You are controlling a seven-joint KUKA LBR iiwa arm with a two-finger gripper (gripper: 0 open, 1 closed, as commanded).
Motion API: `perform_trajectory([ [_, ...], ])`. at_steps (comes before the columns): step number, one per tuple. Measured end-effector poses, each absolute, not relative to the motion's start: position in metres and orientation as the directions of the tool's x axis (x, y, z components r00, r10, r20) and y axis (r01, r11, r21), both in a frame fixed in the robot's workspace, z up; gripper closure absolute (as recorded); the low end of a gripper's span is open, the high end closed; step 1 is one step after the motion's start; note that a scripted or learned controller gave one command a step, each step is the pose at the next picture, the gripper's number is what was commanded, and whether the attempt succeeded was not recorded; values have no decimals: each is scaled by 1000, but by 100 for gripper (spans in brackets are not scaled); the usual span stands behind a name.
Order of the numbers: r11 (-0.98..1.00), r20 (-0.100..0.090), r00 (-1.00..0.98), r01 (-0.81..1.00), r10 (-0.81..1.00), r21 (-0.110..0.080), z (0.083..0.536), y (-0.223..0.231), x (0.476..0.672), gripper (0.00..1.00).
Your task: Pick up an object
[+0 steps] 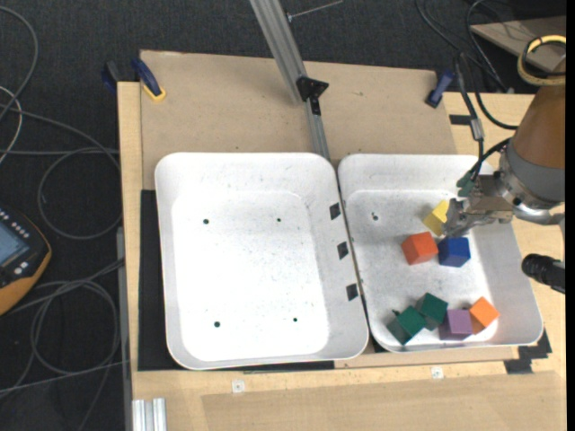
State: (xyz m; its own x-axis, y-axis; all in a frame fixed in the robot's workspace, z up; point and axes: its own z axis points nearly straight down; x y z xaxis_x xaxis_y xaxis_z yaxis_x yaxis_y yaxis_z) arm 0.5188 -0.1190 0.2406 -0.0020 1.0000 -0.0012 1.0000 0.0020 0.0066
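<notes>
one fixed overhead camera, slanted down, both bins

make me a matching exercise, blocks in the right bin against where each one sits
Blocks:
1. yellow block
2. blue block
3. purple block
4. red-orange block

Places:
A. near the front rim of the right bin, between a dark green block and an orange block
B. just left of the blue block
C. farthest back of the blocks, right beside the gripper
D. just in front of the gripper, right of the red-orange block

Pairs: 1-C, 2-D, 3-A, 4-B
</notes>
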Motion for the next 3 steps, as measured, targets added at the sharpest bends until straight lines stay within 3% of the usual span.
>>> perform_trajectory([
  [3, 7, 2, -7, 1000, 1000, 2, 245, 22, 605, 100],
])
